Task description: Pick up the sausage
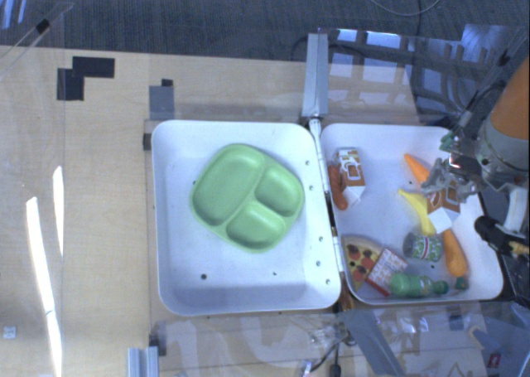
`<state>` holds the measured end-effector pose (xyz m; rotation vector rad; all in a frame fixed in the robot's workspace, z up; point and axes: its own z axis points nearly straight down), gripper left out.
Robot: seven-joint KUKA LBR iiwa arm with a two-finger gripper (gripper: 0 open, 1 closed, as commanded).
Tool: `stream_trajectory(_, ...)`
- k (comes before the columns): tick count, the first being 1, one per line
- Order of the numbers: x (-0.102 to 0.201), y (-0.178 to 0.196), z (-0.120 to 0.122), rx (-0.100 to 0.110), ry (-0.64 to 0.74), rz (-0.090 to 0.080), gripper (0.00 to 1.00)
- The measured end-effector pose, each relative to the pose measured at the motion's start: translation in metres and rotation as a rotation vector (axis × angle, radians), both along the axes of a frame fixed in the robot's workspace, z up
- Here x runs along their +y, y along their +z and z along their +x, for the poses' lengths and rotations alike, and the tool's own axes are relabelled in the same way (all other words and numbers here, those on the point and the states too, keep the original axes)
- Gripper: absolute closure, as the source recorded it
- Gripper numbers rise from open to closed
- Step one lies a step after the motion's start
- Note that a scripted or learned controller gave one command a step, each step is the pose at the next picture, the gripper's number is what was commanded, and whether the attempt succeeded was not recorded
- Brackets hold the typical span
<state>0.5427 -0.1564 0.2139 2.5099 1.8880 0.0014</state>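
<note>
The pincer (447, 178) hangs over the right-hand part of the right bin (377, 139), close to that bin's right rim; from this slanted view I cannot tell whether it is released or clenched. The grey arm (505, 131) with its orange band enters from the right edge and covers the bin's far right corner.

The sausage (337, 187) lies well to the left of the pincer, across the bin, tight against the left wall where the two bins meet. Its long axis runs along that wall, from the far side of the bin toward the near side, so one end points away from the camera and the other toward it. A small carton (351, 173) sits touching or just beside it on the side facing the pincer, leaving little room there.

Between the pincer and the sausage the bin floor is mostly bare white. Directly under and beside the pincer are a banana (416, 208), a carrot (416, 167) up-left of it, and another carrot (455, 254) below it. A small can (423, 247), a green bottle (414, 286), a pizza slice (358, 256) and a red box (385, 270) crowd the near edge.

Further left, the left bin (174, 268) holds a green divided plate (248, 196) with open floor around it
</note>
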Motion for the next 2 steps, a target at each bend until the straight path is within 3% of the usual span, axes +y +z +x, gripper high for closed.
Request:
stream_trajectory(1,0.100,-0.031,0.014,0.004,-0.338,0.000,1.00)
stream_trajectory(2,0.130,-0.003,-0.049,0.005,-0.716,0.000,1.00)
